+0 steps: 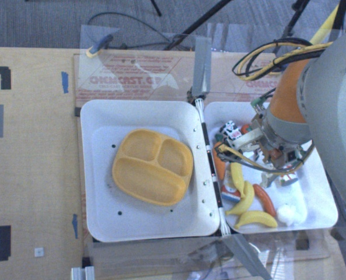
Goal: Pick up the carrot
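Note:
The carrot (pixel 220 169) is a slim orange piece lying along the left wall of the right bin (pixel 321 182), partly crossed by a black and yellow cable. My gripper (pixel 273 171) hangs low over the middle of that bin, to the right of the carrot and apart from it. The grey wrist and orange band above cover most of the gripper.
Two yellow bananas (pixel 244 194), a reddish sausage-like piece (pixel 265 199), a white ball (pixel 287 214) and a small black-and-white toy (pixel 230 129) share the right bin. The left bin (pixel 97 156) holds a yellow divided plate (pixel 153 166). A metal divider (pixel 201 74) stands between the bins.

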`<state>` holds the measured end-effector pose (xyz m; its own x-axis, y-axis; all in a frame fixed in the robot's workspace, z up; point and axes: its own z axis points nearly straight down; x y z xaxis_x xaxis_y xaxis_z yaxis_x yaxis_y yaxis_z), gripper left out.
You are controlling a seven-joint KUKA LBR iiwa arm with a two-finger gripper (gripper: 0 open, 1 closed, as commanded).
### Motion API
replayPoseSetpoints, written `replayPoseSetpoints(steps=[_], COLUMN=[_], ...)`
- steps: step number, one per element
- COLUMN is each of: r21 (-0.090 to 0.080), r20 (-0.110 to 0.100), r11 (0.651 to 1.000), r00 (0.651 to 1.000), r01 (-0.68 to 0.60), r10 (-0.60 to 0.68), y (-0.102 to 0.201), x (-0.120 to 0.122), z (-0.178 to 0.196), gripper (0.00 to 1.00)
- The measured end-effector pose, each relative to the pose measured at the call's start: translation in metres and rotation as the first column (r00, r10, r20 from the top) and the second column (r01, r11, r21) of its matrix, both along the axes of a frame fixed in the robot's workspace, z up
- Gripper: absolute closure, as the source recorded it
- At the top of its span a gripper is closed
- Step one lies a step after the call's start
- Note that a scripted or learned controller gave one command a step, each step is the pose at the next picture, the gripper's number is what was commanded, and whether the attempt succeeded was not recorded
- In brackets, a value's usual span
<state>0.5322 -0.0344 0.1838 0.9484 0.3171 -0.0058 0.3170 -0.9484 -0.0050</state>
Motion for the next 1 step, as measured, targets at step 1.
replayPoseSetpoints(steps=[1], r21=[0.000], r20=[-0.002], r11=[1.000], r00=[1.000], r01=[-0.003], r10=[0.003], y=[0.0010], x=[0.0002], z=[0.0092], gripper=[1.00])
